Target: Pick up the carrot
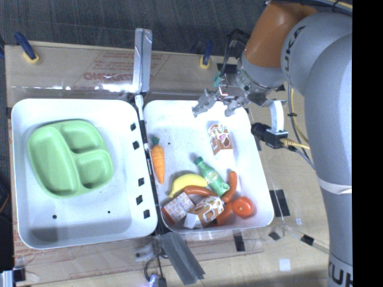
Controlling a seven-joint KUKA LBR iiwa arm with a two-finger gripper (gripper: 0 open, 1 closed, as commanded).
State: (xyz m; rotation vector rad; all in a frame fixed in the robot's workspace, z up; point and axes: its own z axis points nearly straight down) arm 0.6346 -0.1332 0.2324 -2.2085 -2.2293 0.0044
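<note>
The carrot point(157, 162) is orange with a small green top and lies lengthwise along the left wall of the right bin point(179, 115), top pointing away from me. My gripper point(216, 106) hangs over the far end of that bin, up and to the right of the carrot and well apart from it. Its two fingers point(201, 105) are spread open with nothing between them.
A brown-and-white snack packet point(220, 137) lies just below the gripper. A green bottle point(210, 175), a banana point(184, 183), a tomato point(242, 207), red sausages and small cartons point(179, 207) crowd the bin's near end. The left bin point(36, 220) holds a green divided plate point(69, 156).
</note>
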